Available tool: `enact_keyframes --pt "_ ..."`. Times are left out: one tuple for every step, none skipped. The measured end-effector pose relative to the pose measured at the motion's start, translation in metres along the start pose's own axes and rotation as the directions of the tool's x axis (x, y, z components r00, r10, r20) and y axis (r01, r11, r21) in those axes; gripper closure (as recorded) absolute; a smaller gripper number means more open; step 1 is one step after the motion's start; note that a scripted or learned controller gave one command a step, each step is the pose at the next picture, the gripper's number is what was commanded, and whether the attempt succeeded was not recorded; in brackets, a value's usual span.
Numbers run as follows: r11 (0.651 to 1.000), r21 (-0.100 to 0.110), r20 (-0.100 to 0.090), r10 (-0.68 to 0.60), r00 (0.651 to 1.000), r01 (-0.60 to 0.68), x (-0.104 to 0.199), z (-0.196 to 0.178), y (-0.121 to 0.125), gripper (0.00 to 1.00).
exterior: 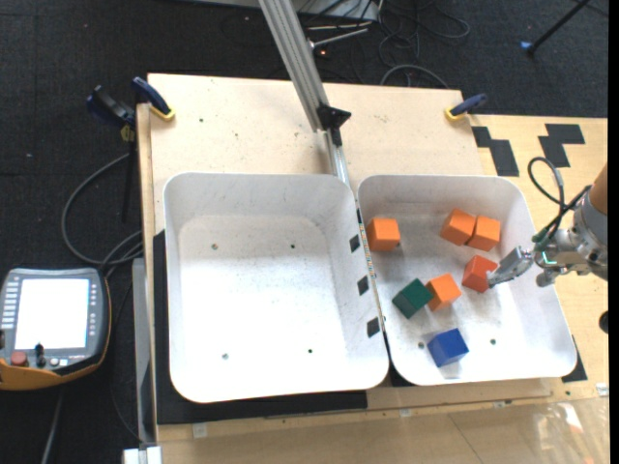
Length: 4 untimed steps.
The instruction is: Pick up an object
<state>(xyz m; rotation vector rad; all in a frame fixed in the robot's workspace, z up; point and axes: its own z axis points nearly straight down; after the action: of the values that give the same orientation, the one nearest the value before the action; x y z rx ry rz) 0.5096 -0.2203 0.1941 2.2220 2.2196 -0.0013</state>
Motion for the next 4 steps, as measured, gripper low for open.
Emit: enact_keyframes --pt "1.0 0.0 0.0 0.0 1.0 0.0 0.0 0.0 0.0 0.0" --pt "1.0 0.0 0.0 0.0 1.0 0.0 0.0 0.0 0.0 0.0" --pt "1.0 0.0 0.0 0.0 1.0 0.0 0.0 0.0 0.0 0.0" --pt "1.0 0.0 0.0 0.0 1.0 0.0 0.0 0.0 0.0 0.0"
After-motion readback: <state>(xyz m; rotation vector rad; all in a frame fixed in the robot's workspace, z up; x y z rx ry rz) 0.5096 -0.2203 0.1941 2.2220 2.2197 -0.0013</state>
